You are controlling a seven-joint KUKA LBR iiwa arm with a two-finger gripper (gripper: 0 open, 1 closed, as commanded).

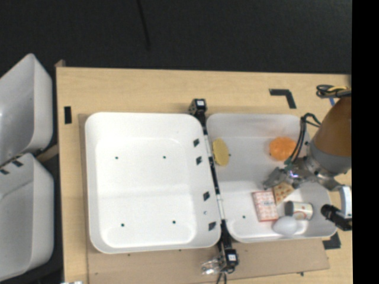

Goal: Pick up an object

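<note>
Item: small tan object [283, 191], right bin [249, 126], beneath the tool [284, 179]

Near pink card [265, 206], orange ball [282, 148] and white egg [286, 225]; tool state cannot be told; step judged: descent to grasp; next calls for closing, then lifting.

The worktop [148, 90] looks like pale wood or laminate, matt and smooth; the two bins, left [142, 179] and right [249, 132], look like white plastic, smooth with a soft sheen; at the right bin's 3 o'clock side the orange ball [282, 147] seems matt; the patterned card [265, 205] at 5 o'clock looks like printed paper; the white egg-shaped object [286, 225] beside it is smooth, faintly glossy; the yellowish disc [221, 151] at 9 o'clock looks dull; the arm's orange band [336, 129] has a satin plastic finish.
</note>
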